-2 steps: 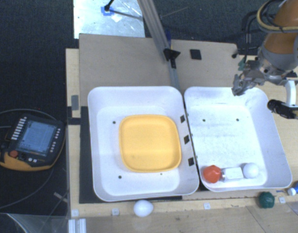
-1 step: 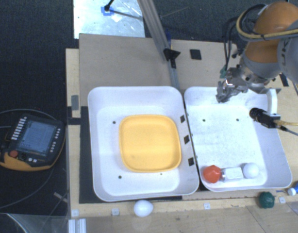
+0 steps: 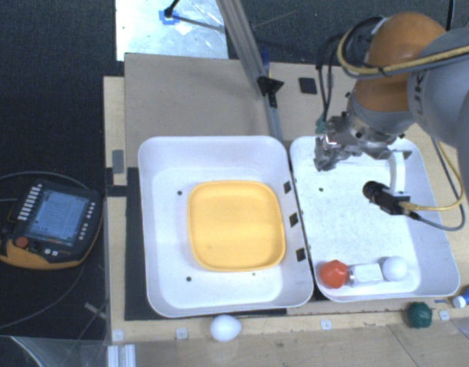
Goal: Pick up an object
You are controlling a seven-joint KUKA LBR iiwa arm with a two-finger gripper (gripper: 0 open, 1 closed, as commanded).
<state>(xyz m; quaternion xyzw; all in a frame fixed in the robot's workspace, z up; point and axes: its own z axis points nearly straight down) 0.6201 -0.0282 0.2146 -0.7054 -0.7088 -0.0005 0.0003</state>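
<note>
In the right bin (image 3: 425, 205), near its front edge, lie a red-orange ball (image 3: 333, 274), a small white block (image 3: 366, 274) and a white ball (image 3: 394, 268) in a row. My gripper (image 3: 325, 161) hangs over the back left part of this bin, far from those objects. Nothing shows between its fingers. A yellow square plate (image 3: 236, 224) fills the middle of the left bin (image 3: 162, 205).
A white egg-shaped object (image 3: 225, 328) lies on the bench in front of the left bin. A dark green ball (image 3: 418, 314) and a blue-capped item (image 3: 465, 299) sit off the right bin's front corner. A pendant controller (image 3: 50, 222) rests at far left. A metal pole (image 3: 246, 37) slants behind.
</note>
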